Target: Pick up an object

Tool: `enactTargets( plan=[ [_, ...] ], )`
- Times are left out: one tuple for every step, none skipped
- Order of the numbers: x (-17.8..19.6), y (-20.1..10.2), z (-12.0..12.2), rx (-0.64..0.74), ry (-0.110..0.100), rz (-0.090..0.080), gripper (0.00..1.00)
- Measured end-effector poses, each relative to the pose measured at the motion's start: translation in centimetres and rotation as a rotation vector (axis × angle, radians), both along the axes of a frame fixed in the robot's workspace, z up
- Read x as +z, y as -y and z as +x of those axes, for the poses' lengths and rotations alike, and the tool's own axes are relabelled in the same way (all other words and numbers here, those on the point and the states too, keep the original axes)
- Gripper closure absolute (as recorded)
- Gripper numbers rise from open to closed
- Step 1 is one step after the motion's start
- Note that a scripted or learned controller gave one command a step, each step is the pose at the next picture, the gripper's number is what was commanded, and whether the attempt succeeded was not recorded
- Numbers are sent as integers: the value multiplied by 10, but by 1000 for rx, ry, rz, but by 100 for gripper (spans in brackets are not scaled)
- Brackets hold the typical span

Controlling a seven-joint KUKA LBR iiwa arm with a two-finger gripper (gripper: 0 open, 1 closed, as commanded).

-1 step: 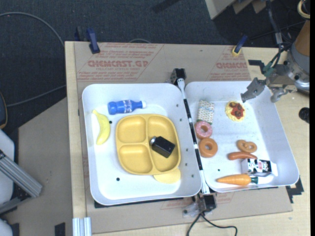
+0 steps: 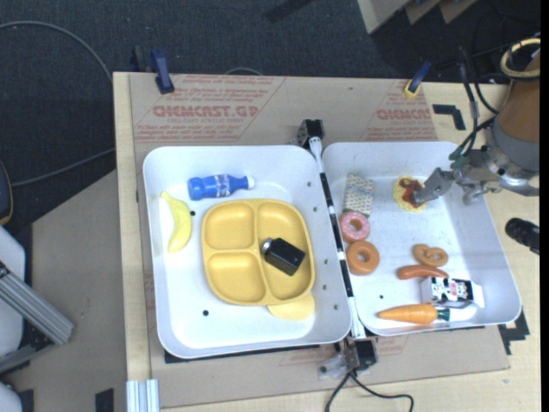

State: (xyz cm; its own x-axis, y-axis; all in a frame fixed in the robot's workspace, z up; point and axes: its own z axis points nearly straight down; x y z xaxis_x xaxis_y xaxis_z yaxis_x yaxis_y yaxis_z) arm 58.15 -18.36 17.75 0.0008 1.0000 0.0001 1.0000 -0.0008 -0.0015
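Judging from where the end effector [image 2: 431,187] sits, low over the back part of the right bin [image 2: 502,256], the likeliest slip is a miss on the small yellow and red toy [image 2: 407,192] that lies right at its tip. That toy is small and flat-looking, and it rests close to the bin's back wall, so fingers coming down off-centre could push it against the wall or skid it along the floor instead of trapping it. Whether the fingers are spread or pressed together I cannot tell, since the tip is dark and overlaps the red part of the toy; nothing plainly sits between them, so I would not call it held. Relative to the yellow and red toy, the end effector is touching or just beside it on the side away from the divider between the bins. The patterned square [image 2: 359,194] lies just beside the toy toward the divider, and the pink doughnut [image 2: 354,227] and brown doughnut [image 2: 363,257] lie nearer the front, well clear of a stray sweep.
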Motion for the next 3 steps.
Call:
enactTargets(
  plan=[
    [-55, 8, -42, 0, 0, 0, 0],
    [-90, -49, 35, 1, 0, 2, 0],
    [-92, 9, 42, 1, 3, -2, 0]
  ],
)
